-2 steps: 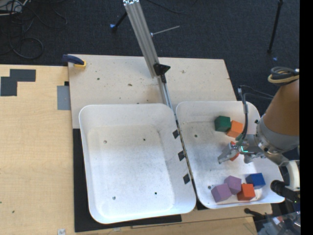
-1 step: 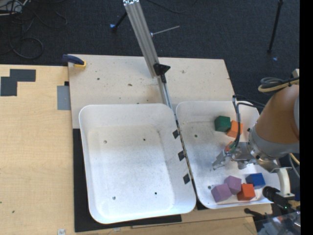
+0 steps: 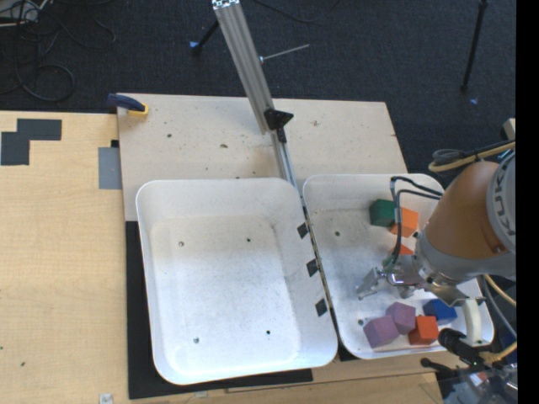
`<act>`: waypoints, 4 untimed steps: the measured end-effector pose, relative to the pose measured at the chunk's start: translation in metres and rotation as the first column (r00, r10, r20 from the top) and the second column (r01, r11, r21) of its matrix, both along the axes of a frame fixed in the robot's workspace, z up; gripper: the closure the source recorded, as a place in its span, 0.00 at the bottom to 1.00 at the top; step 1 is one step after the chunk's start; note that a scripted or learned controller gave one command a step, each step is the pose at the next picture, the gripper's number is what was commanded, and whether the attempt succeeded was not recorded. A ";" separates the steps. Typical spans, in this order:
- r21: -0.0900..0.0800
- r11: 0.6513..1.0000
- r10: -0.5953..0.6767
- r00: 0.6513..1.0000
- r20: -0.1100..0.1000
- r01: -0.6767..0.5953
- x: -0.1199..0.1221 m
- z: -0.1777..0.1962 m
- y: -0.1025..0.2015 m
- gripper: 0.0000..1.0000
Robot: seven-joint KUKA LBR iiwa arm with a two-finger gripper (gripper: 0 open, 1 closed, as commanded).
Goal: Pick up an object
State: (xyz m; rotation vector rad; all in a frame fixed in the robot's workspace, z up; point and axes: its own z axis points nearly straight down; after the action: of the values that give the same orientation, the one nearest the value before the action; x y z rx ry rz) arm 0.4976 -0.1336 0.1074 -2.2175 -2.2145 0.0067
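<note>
Black mat underlies white bins on speckled, perhaps wooden, bench.

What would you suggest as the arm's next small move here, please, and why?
Probably shift the gripper toward the purple blocks near the right bin's front edge, then lower over one. The gripper hangs above bare bin floor with nothing between its jaws, which look spread, while the blocks lie just in front of it and a green block and orange block sit farther back.
</note>
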 end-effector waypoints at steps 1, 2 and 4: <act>0.000 1.000 -0.002 1.000 0.005 0.002 0.000 -0.015 0.000 0.00; 0.001 1.000 -0.009 1.000 0.004 0.009 0.000 -0.005 -0.001 1.00; -0.002 1.000 0.003 1.000 0.012 -0.003 0.007 0.102 0.013 1.00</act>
State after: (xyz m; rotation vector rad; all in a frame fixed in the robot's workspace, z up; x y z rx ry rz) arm 0.5051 -0.1208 0.2090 -2.2216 -2.2243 -0.0035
